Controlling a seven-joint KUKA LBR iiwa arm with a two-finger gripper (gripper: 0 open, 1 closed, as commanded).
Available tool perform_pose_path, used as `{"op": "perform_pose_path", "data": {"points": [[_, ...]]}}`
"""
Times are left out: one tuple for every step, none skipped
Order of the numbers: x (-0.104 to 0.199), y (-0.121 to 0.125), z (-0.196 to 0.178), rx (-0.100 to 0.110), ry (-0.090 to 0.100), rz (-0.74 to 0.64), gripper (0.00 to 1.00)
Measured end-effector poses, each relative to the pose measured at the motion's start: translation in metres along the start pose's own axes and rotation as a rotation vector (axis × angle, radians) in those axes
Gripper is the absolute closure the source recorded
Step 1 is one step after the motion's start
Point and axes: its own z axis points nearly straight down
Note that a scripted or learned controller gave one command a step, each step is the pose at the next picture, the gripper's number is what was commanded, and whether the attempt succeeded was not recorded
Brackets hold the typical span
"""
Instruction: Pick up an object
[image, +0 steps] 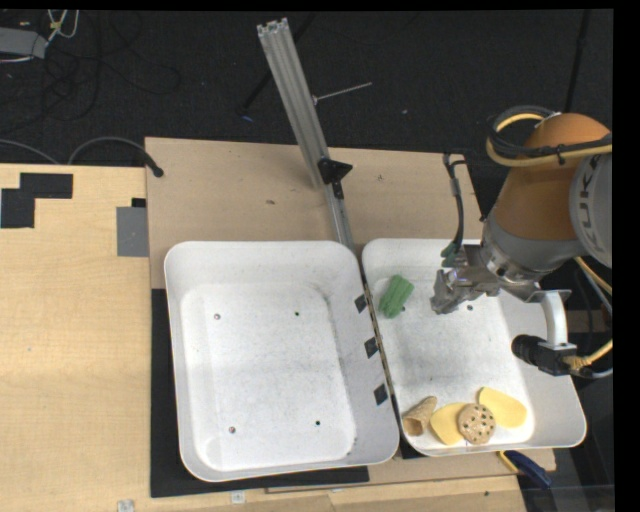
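A green block (395, 296) lies in the right bin (440, 345) near its left wall, toward the back. Along the bin's front edge sit a tan cone-shaped piece (419, 413), a yellow round piece (447, 424), a brown dotted cookie (477, 423) and a yellow flat piece (502, 406). My gripper (446, 297) hangs over the bin's back half, a short way to the right of the green block and apart from it. Nothing shows between its fingers.
The left bin (265, 355) stands beside the right one, with black clips (370, 345) along the shared wall. A slanted metal rail (305, 125) rises behind the bins. Cables and a black fitting (540, 352) hang off the arm at the right.
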Motion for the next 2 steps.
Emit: {"op": "perform_pose_path", "data": {"points": [[0.042, -0.004, -0.005, -0.001, -0.001, 0.001, 1.0], [0.091, -0.011, -0.018, -0.003, -0.002, 0.001, 1.0]]}}
